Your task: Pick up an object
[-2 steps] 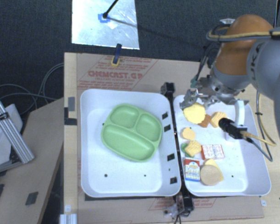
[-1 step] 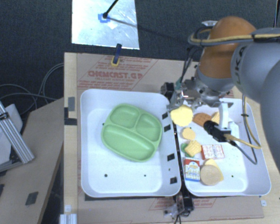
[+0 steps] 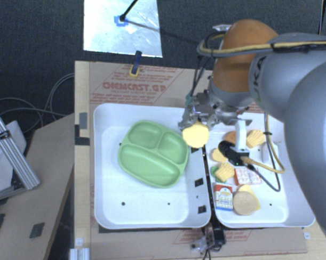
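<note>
One green divided plate [image 3: 153, 153] lies in the left bin [image 3: 109, 205], its long axis running from upper left to lower right. Just right of the plate, my gripper [image 3: 195, 128] pinches one round yellow disc [image 3: 195, 136] above the bins' divider. Further right, several small food toys [image 3: 237, 177] crowd the right bin [image 3: 288, 211].

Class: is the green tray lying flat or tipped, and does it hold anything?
Flat and empty: the green tray lies in the left bin, its three compartments bare.
</note>
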Motion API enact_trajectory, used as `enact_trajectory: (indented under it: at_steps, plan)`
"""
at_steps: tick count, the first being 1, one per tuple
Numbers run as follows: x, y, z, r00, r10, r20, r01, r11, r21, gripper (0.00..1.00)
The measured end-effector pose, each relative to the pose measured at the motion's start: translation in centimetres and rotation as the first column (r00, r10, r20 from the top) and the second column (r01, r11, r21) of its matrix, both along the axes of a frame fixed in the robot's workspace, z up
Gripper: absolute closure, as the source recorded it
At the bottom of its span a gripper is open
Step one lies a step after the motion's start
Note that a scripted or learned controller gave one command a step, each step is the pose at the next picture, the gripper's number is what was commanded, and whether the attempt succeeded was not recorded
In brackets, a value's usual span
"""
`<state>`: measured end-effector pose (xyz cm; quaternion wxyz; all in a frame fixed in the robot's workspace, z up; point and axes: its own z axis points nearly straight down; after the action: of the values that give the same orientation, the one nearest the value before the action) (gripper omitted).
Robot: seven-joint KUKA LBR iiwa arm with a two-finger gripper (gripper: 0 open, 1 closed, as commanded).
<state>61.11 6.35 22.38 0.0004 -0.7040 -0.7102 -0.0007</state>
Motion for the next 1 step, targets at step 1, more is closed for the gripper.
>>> enact_trajectory:
  at_steps: [1]
  plan:
    - [0.01,3.53,0.99,1.0,0.0,0.002,0.0,1.0,0.0,1.0]
